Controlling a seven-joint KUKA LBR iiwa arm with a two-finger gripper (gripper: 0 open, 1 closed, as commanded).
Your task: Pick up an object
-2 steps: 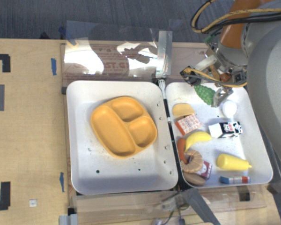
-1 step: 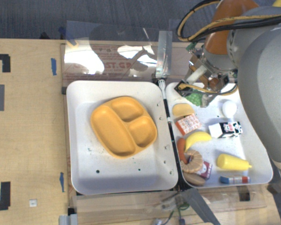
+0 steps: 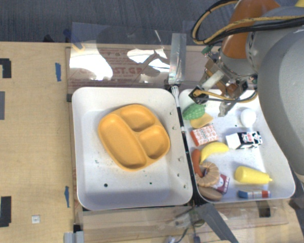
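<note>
My gripper [image 3: 213, 99] hangs over the far left corner of the right bin [image 3: 274, 158]. Its fingers stand open with nothing between them. Just below it lies a green leafy toy [image 3: 193, 110] with a tan piece [image 3: 203, 120] against it. Toward the front come a red-and-white box [image 3: 204, 134], a banana [image 3: 214, 150] and a brown donut [image 3: 210, 173]. A white egg [image 3: 248, 117], a black-and-white carton [image 3: 244, 139], a yellow squash-like toy [image 3: 251, 175] and a marker [image 3: 253, 193] lie further right.
The left bin [image 3: 91, 171] holds a yellow divided plate [image 3: 134, 135]. A raised wall between the two bins runs just left of the green toy. The arm's grey body [image 3: 289, 85] covers the right bin's right side.
</note>
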